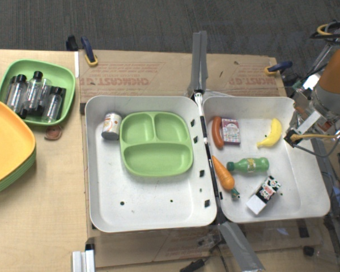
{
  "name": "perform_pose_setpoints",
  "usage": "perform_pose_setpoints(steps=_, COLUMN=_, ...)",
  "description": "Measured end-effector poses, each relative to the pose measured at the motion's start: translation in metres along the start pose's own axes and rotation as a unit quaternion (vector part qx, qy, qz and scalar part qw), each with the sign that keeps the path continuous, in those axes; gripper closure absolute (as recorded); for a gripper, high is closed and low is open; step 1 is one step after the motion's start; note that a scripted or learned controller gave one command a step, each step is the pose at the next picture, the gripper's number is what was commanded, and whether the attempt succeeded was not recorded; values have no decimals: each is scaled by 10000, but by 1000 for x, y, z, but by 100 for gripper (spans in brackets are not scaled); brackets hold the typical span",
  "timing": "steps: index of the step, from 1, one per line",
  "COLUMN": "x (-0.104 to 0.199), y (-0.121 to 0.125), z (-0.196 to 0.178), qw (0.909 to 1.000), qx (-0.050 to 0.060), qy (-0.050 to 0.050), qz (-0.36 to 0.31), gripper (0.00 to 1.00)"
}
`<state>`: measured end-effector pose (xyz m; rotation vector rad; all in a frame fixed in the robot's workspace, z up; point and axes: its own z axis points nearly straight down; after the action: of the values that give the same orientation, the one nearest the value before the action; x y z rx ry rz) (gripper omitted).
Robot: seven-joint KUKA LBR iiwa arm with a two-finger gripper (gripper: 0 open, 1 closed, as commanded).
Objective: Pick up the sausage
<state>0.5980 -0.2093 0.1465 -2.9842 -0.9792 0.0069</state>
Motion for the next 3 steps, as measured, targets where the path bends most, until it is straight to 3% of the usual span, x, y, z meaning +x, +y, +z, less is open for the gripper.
perform_pose_setpoints(steps=1, x=39, y=-25, z=56, qw=9896, qx=9, qy=-5, qz=1437, gripper=100)
perform_pose_setpoints(steps=2, x=14, y=3, z=35, qw=9772, qx=3, qy=1, qz=2125, gripper=100)
perform_pose_setpoints(steps=3, x=-11, y=8, z=-8, qw=9886, qx=-2, qy=6, qz=1508, gripper=100)
